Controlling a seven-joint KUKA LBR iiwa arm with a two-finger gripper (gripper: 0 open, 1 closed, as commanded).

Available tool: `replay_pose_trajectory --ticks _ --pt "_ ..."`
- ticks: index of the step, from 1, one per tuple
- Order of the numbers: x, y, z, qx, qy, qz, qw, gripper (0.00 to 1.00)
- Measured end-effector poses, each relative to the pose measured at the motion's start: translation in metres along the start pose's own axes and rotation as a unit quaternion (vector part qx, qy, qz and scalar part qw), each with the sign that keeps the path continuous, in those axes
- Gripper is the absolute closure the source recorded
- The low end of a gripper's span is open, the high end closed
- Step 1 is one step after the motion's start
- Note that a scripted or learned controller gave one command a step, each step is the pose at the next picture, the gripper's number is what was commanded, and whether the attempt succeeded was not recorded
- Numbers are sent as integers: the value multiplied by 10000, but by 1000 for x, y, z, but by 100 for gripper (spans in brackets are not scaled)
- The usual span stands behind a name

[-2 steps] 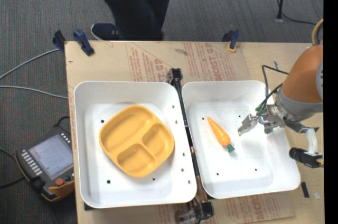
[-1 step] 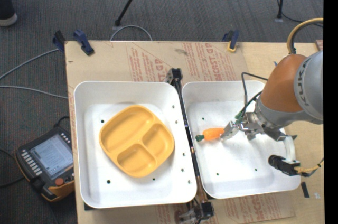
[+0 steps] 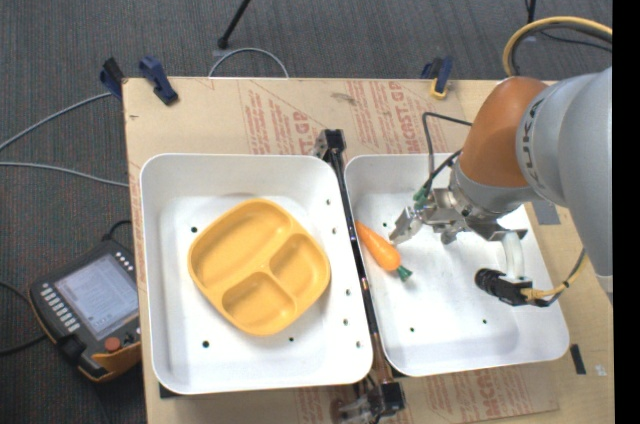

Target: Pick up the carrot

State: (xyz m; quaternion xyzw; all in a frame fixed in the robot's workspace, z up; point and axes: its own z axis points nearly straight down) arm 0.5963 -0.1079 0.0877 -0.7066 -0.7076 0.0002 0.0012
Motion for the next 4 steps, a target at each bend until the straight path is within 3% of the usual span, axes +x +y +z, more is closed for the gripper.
replay_pose_trajectory --ticks 1,2,3,4 --pt "24 -13 -1 -10 -23 8 10000 0" --pt "114 -44 -100 -1 -1 -3 10000 0" --pt "37 -37 -173 -14 -10 9 10000 0" --pt "-75 -37 -176 -8 -8 7 10000 0"
